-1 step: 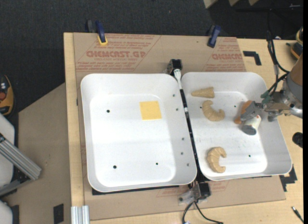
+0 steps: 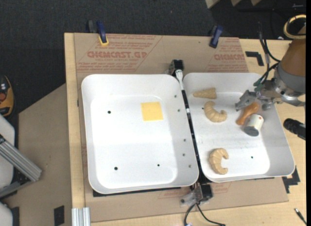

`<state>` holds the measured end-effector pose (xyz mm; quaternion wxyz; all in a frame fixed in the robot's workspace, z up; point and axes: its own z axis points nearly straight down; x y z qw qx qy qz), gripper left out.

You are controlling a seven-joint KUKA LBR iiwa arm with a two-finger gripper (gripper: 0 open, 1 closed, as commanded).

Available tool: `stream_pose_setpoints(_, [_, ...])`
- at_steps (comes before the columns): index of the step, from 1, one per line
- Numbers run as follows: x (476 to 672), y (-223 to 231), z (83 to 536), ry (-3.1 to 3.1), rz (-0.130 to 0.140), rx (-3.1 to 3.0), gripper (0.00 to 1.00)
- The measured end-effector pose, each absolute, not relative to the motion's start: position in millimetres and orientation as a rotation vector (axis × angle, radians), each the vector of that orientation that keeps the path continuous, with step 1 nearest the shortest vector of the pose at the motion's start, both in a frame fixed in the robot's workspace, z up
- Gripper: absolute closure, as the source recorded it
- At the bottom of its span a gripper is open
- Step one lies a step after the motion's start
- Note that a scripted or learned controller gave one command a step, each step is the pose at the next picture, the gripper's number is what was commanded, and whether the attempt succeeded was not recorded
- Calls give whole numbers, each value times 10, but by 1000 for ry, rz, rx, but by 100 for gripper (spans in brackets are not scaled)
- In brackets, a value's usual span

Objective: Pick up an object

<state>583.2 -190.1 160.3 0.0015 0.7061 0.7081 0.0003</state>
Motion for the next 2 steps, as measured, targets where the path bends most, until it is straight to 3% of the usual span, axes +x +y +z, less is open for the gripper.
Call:
stream_pose_setpoints(1, [5614,-1529,799,2231,-4,2225,0])
stream_pose_setpoints(2, [6270,-1605,852,2221,5,2214,0])
